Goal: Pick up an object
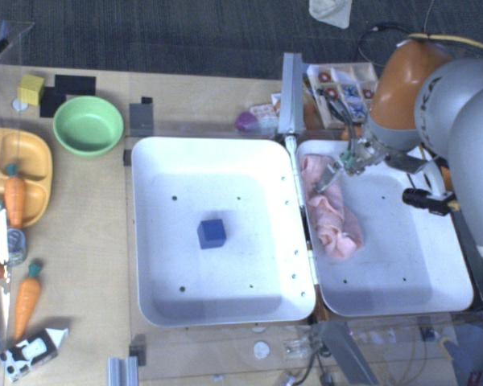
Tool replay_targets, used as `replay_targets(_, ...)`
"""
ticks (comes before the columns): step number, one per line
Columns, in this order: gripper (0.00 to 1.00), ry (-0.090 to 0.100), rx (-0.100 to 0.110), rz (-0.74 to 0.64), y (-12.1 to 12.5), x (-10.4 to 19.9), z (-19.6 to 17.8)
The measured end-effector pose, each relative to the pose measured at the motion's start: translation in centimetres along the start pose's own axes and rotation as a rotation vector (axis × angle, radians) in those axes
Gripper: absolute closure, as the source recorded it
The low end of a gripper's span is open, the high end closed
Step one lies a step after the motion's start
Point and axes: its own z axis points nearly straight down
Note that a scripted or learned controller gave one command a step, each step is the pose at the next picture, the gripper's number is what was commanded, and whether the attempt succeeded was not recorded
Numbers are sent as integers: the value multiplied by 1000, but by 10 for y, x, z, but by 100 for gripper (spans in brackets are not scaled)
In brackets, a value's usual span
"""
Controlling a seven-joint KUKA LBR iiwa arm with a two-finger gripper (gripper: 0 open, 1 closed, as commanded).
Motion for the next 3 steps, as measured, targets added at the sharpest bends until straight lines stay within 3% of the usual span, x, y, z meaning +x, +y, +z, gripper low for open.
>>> replay_targets(1, 0, -20, -25, -114, -73, 41, 0)
replay_targets(2, 100, -24, -35, -116, -69, 42, -14)
replay_targets(3, 100, -18, -19, -253, 12, 22, -96)
